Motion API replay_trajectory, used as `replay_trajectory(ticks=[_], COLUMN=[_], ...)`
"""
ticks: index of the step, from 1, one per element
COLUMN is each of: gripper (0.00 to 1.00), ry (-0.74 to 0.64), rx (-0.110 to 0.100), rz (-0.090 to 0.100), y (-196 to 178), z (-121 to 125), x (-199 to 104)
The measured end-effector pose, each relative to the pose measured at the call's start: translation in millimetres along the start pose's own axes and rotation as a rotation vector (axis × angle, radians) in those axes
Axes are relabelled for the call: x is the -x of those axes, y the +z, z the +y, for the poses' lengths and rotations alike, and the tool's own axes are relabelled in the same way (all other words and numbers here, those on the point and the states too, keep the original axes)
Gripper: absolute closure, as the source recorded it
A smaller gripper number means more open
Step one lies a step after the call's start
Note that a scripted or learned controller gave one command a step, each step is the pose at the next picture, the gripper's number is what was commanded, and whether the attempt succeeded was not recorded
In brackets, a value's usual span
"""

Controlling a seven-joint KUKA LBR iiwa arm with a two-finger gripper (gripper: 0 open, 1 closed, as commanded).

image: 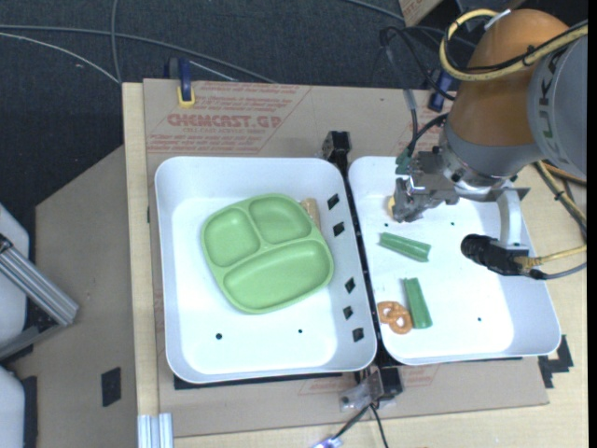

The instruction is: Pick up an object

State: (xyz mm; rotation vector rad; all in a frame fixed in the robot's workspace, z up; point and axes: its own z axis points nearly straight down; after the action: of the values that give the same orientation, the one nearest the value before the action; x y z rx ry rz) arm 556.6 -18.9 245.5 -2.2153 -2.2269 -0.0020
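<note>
My gripper hangs over the back left part of the right bin. A green bar lies just in front of it, a little toward the bin's middle. A second green bar lies nearer the front, with an orange pretzel touching its left side. Nothing shows between the gripper and the bin floor. The wrist hides the fingertips.
The left bin holds a green divided plate, with a small tan piece at its back right corner. Black clips line the wall between the bins. Cardboard lies behind both bins.
</note>
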Motion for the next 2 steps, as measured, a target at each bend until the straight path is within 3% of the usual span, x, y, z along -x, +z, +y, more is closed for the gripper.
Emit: replay_trajectory(ticks=[2], gripper=[1.0], ry=[-0.001], rx=[0.0], rz=[0.001], y=[20], z=[30], x=[-110])
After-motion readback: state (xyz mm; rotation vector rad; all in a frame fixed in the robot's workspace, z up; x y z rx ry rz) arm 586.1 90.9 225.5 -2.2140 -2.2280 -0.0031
